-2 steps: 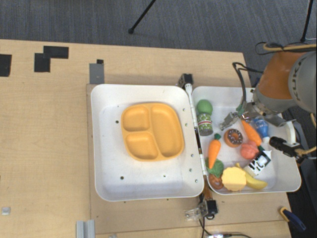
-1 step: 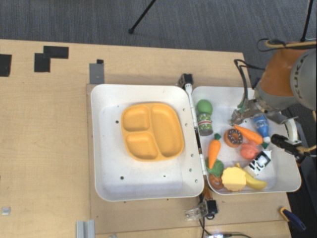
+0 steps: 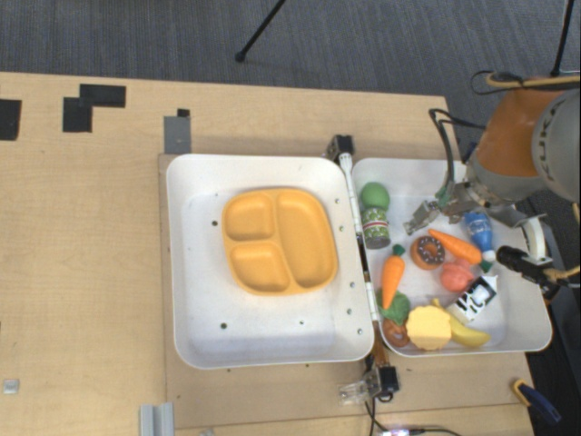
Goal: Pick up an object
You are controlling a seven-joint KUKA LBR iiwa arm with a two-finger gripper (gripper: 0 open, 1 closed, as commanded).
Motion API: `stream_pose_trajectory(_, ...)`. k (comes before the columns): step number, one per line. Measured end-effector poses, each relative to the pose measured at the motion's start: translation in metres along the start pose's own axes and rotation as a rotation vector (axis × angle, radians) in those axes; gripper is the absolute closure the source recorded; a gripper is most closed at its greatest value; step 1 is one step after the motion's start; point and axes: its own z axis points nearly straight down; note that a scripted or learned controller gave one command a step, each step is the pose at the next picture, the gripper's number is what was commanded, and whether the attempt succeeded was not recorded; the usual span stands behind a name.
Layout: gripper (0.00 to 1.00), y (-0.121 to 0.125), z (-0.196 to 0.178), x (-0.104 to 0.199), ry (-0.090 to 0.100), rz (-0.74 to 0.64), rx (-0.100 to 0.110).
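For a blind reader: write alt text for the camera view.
A grey and orange arm reaches from the right, its gripper over the right bin, which holds toy food: carrots, a donut, a banana, a green bottle. The left bin holds a yellow tray.

A robotics lab, by the look of it: a plywood surface [image 3: 82, 271] carries two white bins [image 3: 195, 334] bolted side by side, black tape marks [image 3: 91, 105] sit on the wood, cables [image 3: 443, 143] trail near the grey-and-orange arm [image 3: 517, 139], and grey office carpet [image 3: 136, 16] lies beyond, crossed by a tripod leg [image 3: 272, 16].
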Motion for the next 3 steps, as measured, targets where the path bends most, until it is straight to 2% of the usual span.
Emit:
stream_pose_trajectory(1,0.00,-0.083,0.010,-0.006,0.001,-0.069,0.006)
stream_pose_trajectory(2,1.00,-0.080,-0.001,-0.007,-0.002,-0.069,0.000)
stream_pose_trajectory(3,1.00,-0.074,-0.087,0.065,0.004,-0.133,0.005)
